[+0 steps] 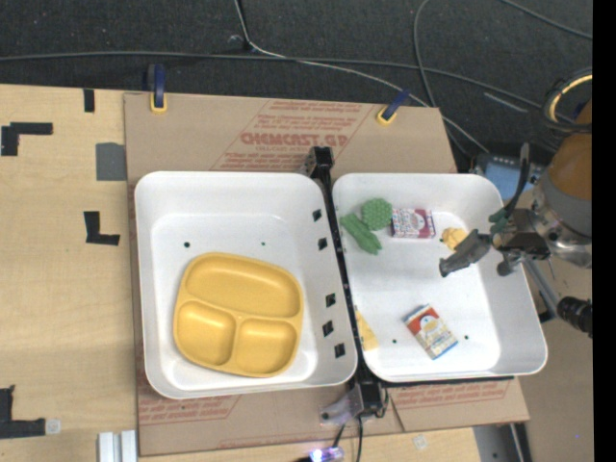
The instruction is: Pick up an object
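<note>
My gripper (480, 262) hangs over the right side of the right bin (510, 349), reaching in from the right. It is open, with one dark finger (462, 255) slanting left and the other (507, 263) near the bin's right wall; nothing sits between them. A small yellow piece (453, 234) lies just up and left of the left finger. A pink and white packet (413, 223) and a green toy (369, 222) lie at the back of the bin. A red and white box (430, 330) lies near the front, below the gripper.
The left bin (154, 210) holds a yellow divided plate (239, 313). A yellow scrap (365, 331) rests against the right bin's left wall. A black divider with clips (330, 248) runs between the bins. Cables cross the dark backdrop behind.
</note>
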Tool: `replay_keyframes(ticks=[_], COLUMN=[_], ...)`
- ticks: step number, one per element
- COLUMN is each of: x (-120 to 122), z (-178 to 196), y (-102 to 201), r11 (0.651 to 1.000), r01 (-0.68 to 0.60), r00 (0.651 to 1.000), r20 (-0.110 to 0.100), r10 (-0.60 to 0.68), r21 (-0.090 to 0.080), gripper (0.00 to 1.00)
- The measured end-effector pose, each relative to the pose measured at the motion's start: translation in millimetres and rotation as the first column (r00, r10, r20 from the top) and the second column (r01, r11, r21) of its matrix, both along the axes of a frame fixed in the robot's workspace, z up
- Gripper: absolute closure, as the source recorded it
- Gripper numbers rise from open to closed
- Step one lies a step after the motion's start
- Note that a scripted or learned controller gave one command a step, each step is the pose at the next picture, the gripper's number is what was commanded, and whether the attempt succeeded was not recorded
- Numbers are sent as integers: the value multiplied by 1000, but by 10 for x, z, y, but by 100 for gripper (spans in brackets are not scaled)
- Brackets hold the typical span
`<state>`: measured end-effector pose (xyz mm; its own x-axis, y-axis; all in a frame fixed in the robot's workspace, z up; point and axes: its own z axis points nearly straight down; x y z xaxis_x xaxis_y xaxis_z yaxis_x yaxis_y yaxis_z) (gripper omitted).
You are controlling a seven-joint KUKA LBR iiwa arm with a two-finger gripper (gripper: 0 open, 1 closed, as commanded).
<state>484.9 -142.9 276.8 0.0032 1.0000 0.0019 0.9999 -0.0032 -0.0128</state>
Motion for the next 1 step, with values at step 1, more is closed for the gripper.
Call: replay_keyframes(ticks=[1], x=[19], z=[60], y=[6], r11=[1000], r01=[-4], r00=[1000], r20=[12], r10=[4], r21=[-2], gripper=[0])
